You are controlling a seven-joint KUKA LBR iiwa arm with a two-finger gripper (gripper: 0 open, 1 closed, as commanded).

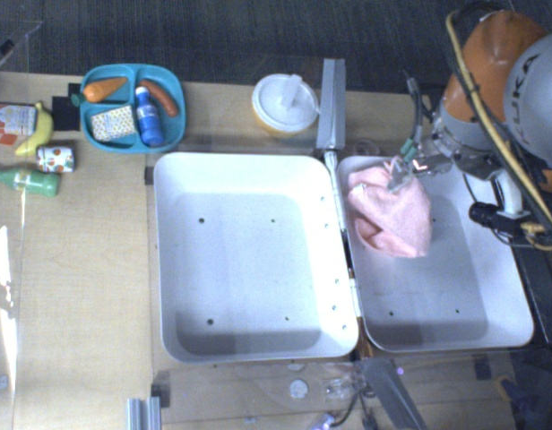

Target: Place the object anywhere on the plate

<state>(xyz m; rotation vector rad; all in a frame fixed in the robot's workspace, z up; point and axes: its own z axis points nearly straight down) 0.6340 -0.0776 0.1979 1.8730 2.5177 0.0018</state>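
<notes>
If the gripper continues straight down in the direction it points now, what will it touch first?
Most likely the pink cloth. The gripper points down at the cloth's upper edge in the right bin and seems to be at it already, though depth is hard to judge from this view.

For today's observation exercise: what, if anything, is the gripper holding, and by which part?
It cannot be told. The gripper sits at the top edge of the pink cloth in the right bin, but a grasp isn't clear.
</notes>
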